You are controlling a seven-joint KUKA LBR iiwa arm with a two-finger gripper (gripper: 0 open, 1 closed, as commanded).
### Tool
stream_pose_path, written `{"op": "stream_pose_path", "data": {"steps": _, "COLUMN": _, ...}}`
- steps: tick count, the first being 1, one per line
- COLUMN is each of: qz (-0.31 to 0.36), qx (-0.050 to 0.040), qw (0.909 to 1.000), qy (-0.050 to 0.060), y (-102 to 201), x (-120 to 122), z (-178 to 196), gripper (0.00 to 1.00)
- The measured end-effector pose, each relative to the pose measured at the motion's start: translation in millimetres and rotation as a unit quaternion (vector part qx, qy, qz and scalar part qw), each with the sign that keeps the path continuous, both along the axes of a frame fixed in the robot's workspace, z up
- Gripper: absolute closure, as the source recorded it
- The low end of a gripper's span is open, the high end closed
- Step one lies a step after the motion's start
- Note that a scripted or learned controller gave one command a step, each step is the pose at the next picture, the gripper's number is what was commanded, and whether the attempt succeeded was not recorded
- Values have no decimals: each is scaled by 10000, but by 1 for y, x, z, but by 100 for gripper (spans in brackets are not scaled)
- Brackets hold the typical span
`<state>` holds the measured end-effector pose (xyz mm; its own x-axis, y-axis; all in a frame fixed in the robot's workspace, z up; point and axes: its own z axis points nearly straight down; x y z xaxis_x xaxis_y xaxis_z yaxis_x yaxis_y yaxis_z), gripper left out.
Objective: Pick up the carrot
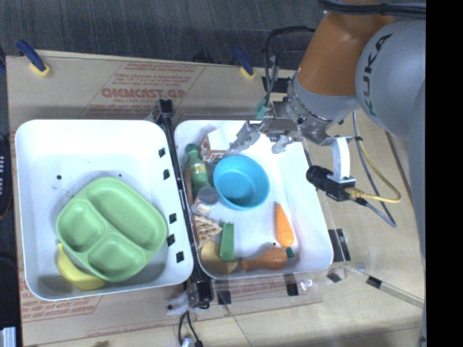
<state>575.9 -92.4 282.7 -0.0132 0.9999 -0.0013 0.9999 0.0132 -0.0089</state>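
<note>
Camera view is looking down at a slant on a counter (87,85) that is carrying two shallow white bins side by side. The grey arm (376,56) with its orange band is reaching in from the right and is hanging over the back of the right bin (312,194). The left bin (36,194) is holding a green divided plate (112,226) lying over something yellow. In the right bin a blue bowl (241,182) is sitting near the middle, with a green bottle (196,168) beside it and a brown drumstick-shaped toy (265,259) along the front wall. The pincer (262,140) is hovering above the bowl's far rim, its fingers looking spread with nothing between them. The carrot (283,225) is lying flat toward the front right of this bin, well apart from the pincer, green end nearest the drumstick. It is probably a light, stiff, smooth toy; gripping across its thick orange middle looks safest, since the tapered tip may slip.
</note>
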Motion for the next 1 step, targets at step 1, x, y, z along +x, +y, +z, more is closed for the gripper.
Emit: {"op": "stream_pose_path", "data": {"steps": 1, "qz": 1118, "qx": 6, "qw": 9937, "qy": 5, "y": -66, "x": -32, "z": -45, "gripper": 0}}
